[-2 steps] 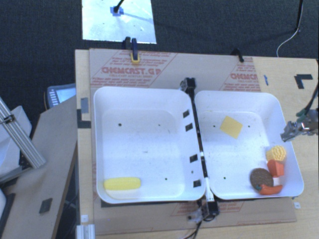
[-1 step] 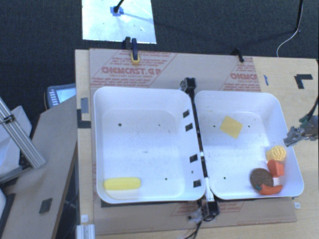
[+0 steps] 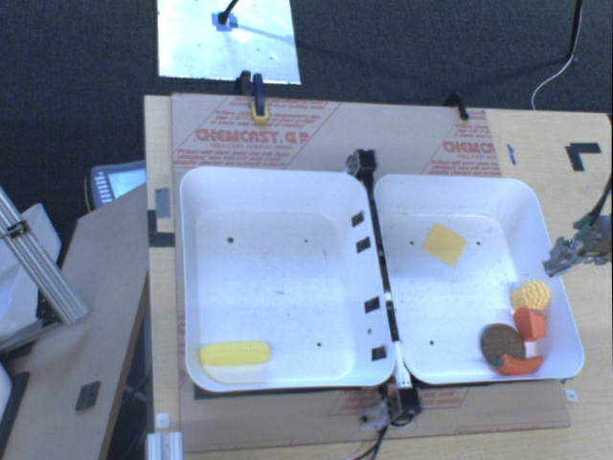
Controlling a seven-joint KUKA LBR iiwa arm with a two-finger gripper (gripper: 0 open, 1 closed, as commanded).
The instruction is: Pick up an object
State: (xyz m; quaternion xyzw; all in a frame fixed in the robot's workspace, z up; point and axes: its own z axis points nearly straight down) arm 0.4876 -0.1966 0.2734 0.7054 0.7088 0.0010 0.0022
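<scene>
My gripper (image 3: 567, 258) sits at the right rim of the right bin (image 3: 536, 202), just over the edge. Fingers: cannot tell from this angle whether apart or together; nothing visibly between them.

Landmark: the right bin. Yellow flat square (image 3: 444, 243) lies on its floor toward the upper middle, well apart from my gripper. In the bin's lower right corner, a cluster: yellow corn piece (image 3: 532, 295) uppermost, orange-red block (image 3: 531, 323) just below and touching it, brown round piece (image 3: 499, 343) to the block's left, orange carrot-like piece (image 3: 521, 364) along the bottom.

Left of that bin, touching side by side, the left bin (image 3: 192, 199); a long yellow piece (image 3: 235, 354) lies near its lower left corner.
</scene>
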